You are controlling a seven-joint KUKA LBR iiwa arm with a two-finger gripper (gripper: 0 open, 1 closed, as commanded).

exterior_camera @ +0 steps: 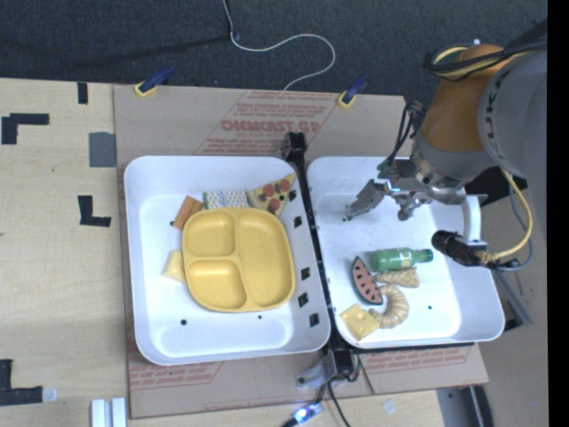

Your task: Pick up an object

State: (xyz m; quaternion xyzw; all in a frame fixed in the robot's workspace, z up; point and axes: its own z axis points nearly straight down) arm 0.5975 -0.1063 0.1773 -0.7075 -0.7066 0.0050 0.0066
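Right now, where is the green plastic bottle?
The green plastic bottle lies on its side in the right white bin, just above the watermelon slice toy and the tan croissant-like toy.

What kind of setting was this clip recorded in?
Most likely a lab bench set up for robot grasping trials: a KUKA arm reaches over two white bins, which hold toy food such as a watermelon slice and a green bottle, with cardboard underneath.

A bulky grey robot arm (524, 105) with a wide orange band (458, 105), yellow and black cables looping alongside, and a dark metal two-finger gripper (384, 201).
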